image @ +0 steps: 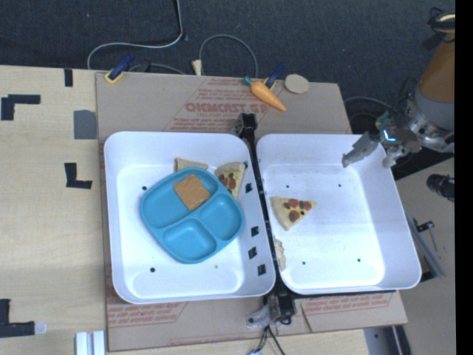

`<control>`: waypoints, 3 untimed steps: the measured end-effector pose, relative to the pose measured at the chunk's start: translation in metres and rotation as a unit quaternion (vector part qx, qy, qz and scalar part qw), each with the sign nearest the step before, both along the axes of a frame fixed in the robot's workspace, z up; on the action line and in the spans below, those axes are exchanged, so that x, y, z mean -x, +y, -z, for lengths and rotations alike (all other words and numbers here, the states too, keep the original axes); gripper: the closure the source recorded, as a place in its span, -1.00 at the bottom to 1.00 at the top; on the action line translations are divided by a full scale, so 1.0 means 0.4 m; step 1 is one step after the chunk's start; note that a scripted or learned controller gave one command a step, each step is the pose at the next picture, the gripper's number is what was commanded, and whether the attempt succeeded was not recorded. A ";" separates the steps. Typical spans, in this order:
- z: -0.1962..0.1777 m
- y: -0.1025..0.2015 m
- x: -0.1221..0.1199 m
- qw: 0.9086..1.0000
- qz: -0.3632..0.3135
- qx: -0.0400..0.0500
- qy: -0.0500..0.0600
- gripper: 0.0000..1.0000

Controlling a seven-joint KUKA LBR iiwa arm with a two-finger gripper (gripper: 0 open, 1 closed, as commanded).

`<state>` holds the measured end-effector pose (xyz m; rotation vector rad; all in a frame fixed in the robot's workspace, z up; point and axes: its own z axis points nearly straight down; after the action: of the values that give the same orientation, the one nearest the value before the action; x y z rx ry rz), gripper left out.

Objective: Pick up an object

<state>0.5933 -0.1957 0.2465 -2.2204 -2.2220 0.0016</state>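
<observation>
Saw a toy pizza slice point(293, 211) lying flat on the floor of the right bin point(369, 272), left of the bin's middle and a little below the frame's centre. Wedge-shaped, pale yellow, with dark red rounds on top and a tan crust along its left side; pointed tip aimed toward the right of the frame. Touched neither wall of the bin and lay apart from everything else.

Found the gripper point(373, 150) at the upper right, over the right bin's upper right corner, well apart from the slice, with nothing visibly held. Could not tell whether the pincer stood wide or narrow. Above it, toward the right edge, showed the grey wrist and the orange band of the arm point(436, 80).

In the left bin point(126, 272), noted a blue divided plate point(194, 224), tilted in the frame, with a brown square piece point(192, 191) in its upper compartment. Just beside the plate's upper right rim lay a second pizza slice point(233, 176), close to the bin's right wall. Peeking out from behind the plate's upper rim, a tan piece point(186, 166), too hidden to name.

Above the bins, on the cardboard sheet point(214, 106), rested an orange toy carrot point(266, 96) and, near it to the right, a round tan disc point(297, 84).
</observation>
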 end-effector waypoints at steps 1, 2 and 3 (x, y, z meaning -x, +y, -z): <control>0.422 0.133 -0.162 1.000 -0.003 0.001 -0.002 -1.00; 0.402 0.248 -0.189 1.000 -0.003 0.003 0.000 -1.00; 0.393 0.254 -0.020 1.000 0.001 0.000 0.003 -1.00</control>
<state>0.6015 -0.0943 0.0895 -2.2189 -2.2172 0.0074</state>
